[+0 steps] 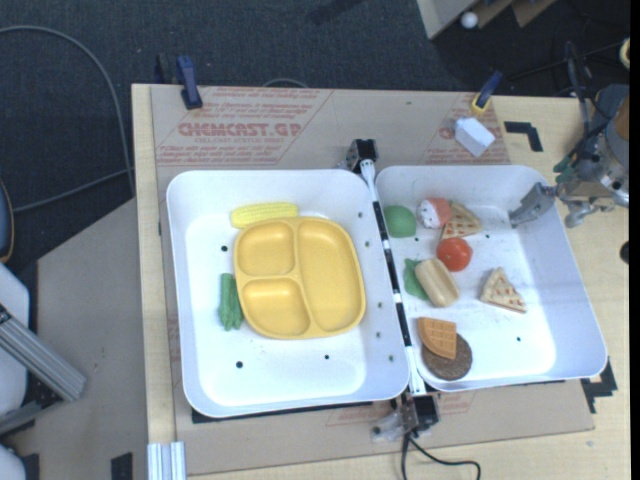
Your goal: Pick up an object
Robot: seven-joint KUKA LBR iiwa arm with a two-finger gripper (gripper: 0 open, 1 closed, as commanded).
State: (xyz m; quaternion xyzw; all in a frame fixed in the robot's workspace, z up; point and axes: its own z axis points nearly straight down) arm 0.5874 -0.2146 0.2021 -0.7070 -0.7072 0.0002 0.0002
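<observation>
Fig.: bench w/ two white bins, seen from above at a slant. Left bin holds a yellow divided plate, a corn cob touching its far edge, and a green pod just beside its left edge. Right bin holds the candidate objs.: green ball, red-and-white piece, pizza slice, tomato, hot dog, second wedge, and waffle resting on a dark cookie.

The gripper hangs at the right bin's far right corner, near the rim. One grey finger shows, angled down-left; whether the pincer is wide or narrow cannot be told.

Risks (judgement): the far-left cluster is tight, w/ ball, red-and-white piece, pizza slice and tomato near or touching, so a descent there may shove neighbours or pinch two at once. Flat wedges may slip from the tips. A descent close to the rim could strike the bin wall.

Target vs. pincer: no obj. lies between the tips. Nearest is the pizza slice, to the gripper's left and a bit nearer the camera; the second wedge lies nearer still to the camera, apart from the rest, prob. the cleanest pick.
</observation>
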